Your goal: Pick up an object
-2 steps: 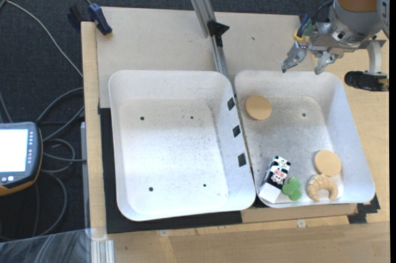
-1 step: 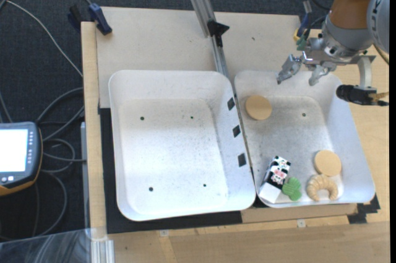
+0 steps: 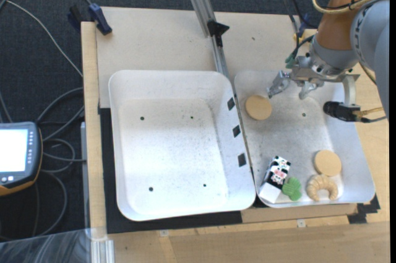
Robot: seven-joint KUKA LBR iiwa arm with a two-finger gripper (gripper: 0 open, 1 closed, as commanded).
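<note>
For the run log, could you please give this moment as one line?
pincer open, holding nothing | above right bin | nearest: round cookie

no readable text, labels or numbers anywhere

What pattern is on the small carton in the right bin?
Black-and-white cow patches on the carton, seen in the camera view.

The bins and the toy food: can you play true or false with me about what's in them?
1. A round cookie lies in the right bin. True.
2. The croissant sits in the left bin. False: it's in the right bin's near corner.
3. The gripper holds the cookie. False: nothing sits between the open jaws.
4. A green toy lies beside the cow-patterned carton. True.
</note>
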